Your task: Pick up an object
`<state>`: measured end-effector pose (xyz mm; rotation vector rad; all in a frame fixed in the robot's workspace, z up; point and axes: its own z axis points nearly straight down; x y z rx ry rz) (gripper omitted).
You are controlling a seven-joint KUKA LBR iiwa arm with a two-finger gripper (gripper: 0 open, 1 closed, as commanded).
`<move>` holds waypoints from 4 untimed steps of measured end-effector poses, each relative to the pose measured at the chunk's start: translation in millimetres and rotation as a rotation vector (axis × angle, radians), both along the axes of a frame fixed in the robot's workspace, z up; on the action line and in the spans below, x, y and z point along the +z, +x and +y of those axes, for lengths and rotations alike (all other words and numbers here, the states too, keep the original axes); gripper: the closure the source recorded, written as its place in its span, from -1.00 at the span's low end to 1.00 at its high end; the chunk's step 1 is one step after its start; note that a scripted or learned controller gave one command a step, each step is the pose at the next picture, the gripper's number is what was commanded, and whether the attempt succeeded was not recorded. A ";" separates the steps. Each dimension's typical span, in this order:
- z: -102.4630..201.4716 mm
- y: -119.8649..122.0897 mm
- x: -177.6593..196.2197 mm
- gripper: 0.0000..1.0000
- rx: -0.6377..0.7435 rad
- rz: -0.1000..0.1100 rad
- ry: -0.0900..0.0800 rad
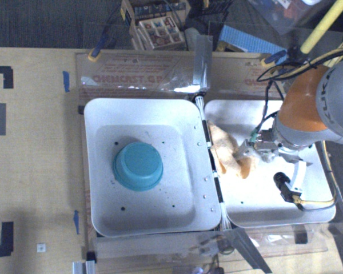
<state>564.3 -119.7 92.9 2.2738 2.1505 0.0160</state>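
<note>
The counter (34,170) carries two shallow white bins side by side. In the left bin (103,116) a teal bowl (138,165) sits upside down a little left of the bin's centre, clear of every wall, with a few dark specks scattered on the floor around it.

In the right bin (257,207) a pale tan, soft-looking object (224,147) lies against the left wall, next to the divider between the bins. Its lower end, toward the bin's middle, looks more orange. What the object is cannot be made out.

The arm (308,104), grey with an orange band, reaches in from the right and hangs over the right bin. The gripper (246,154) is low, at the lower right end of the tan object, and appears to touch it. The view is too blurred there to tell whether the fingers are spread or closed, or whether the object lies between them. A black part with a yellow cable (288,188) hangs below the wrist, over the bin's bare floor.

Behind the bins stands a cardboard panel (137,76) with clear plastic over it.
</note>
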 end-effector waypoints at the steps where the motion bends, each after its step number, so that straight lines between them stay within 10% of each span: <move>1: -25.7 -1.5 0.2 -1.00 0.087 -0.003 -0.001; 2: 21.8 -24.7 0.6 -1.00 0.121 -0.003 -0.004; 3: 20.1 -23.9 11.1 1.00 0.113 -0.008 -0.001; 4: 19.7 -24.0 11.2 -1.00 0.113 -0.008 -0.001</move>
